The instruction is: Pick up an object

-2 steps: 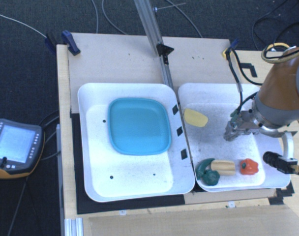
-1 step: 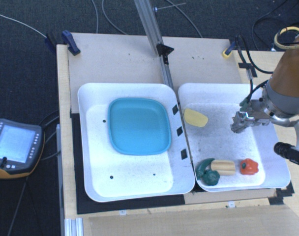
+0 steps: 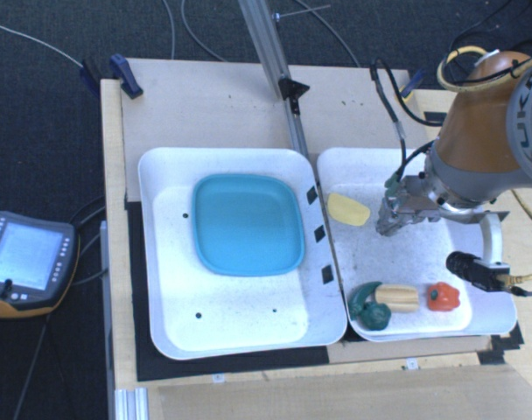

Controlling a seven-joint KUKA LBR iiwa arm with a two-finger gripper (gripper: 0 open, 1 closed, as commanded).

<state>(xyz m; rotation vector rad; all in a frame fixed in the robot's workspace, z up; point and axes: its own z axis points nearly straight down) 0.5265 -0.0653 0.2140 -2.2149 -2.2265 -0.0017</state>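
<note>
In the right bin (image 3: 371,261) lie a pale yellow piece (image 3: 347,209) near the far left corner, and along the front edge a dark green object (image 3: 369,305), a tan cylinder (image 3: 396,297) and a red-orange object (image 3: 442,297). My gripper (image 3: 390,223) hangs over the right bin's middle, just right of the yellow piece, pointing down. Nothing shows between its fingers, and their state is unclear from above.
A blue square plate (image 3: 248,223) lies in the left bin (image 3: 174,322). A metal pole (image 3: 266,38) slants up from between the bins. A black part (image 3: 476,269) of the arm's fittings overhangs the right bin's right side. A teach pendant (image 3: 25,261) rests off the bench, left.
</note>
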